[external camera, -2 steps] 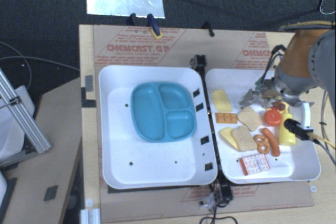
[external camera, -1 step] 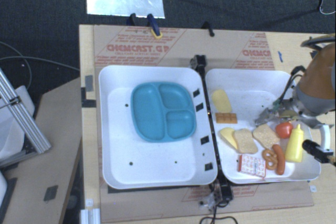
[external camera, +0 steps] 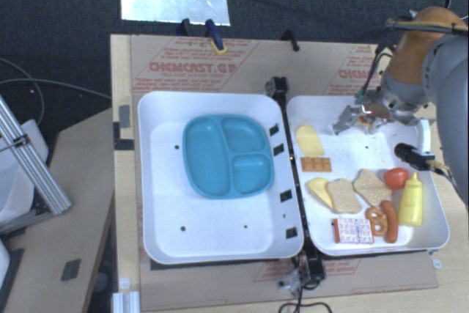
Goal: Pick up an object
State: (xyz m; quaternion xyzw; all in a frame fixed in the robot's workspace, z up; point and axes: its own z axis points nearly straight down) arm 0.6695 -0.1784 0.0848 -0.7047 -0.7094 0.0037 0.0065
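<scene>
Gripper [external camera: 350, 119] hovers over right bin [external camera: 344, 245], above the toy food [external camera: 366, 201]

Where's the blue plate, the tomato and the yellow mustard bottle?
blue plate [external camera: 207, 157]: camera view, on its big left compartment.
tomato [external camera: 396, 177]: camera view, on the middle of its red skin.
yellow mustard bottle [external camera: 411, 203]: camera view, on the middle of its body.
</scene>
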